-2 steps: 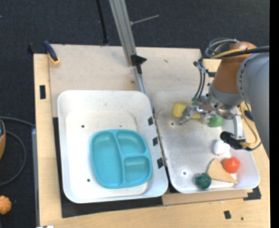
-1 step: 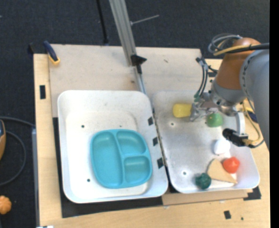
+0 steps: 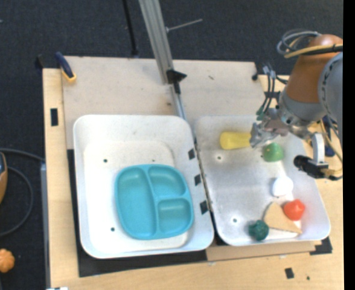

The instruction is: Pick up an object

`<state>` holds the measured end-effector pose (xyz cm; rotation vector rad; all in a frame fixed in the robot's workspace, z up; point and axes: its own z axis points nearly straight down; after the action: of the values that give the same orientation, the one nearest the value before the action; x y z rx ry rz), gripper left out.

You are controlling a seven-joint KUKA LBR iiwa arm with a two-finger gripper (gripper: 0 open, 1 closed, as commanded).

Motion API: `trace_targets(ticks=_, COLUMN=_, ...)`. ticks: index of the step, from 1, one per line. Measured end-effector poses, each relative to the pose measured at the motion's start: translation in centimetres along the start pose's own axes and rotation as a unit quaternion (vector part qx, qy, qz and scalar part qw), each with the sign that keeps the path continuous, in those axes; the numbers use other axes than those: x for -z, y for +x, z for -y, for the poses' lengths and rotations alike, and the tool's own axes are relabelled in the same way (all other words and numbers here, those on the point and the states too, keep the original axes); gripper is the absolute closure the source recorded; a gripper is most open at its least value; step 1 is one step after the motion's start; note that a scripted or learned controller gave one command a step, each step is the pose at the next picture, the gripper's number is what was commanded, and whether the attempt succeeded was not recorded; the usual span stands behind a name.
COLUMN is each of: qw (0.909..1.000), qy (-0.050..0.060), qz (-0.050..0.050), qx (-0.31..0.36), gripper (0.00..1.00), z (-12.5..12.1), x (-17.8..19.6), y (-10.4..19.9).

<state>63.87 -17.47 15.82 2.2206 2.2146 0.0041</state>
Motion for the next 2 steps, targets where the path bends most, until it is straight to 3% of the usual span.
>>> trace_targets(ticks=2, qw=1.0, qy=0.001, qz=0.0, qx=0.002, gripper=1.0, z=-0.3, x=7.8, y=-1.0)
